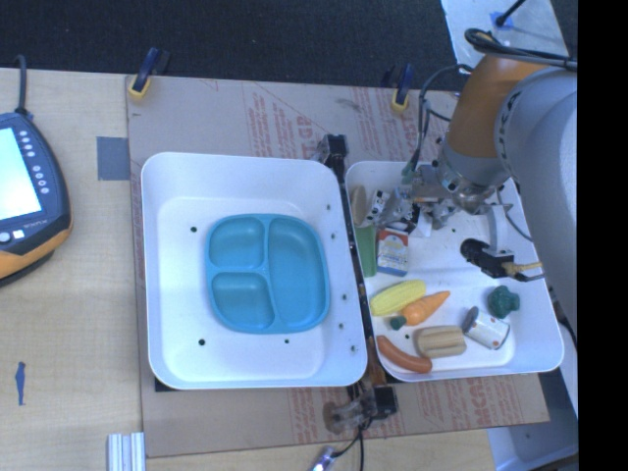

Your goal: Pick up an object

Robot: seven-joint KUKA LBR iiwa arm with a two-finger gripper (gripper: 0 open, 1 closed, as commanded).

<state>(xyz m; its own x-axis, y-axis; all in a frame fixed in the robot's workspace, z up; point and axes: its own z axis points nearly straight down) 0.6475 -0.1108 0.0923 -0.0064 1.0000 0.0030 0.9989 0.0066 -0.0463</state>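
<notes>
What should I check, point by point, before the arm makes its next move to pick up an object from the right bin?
1. Gripper over the right bin: ok, at its far left corner.
2. Object held between its fingers: cannot tell, wrist hides them.
3. Objects available: ok, corn, carrot, sausage, bread roll and broccoli lie in the near half.
4. Target isolated: not ok, corn and carrot touch.
5. Small carton near the gripper: ok, close below it.
6. Blue divided plate in the left bin: ok, apart from the arm.
</notes>
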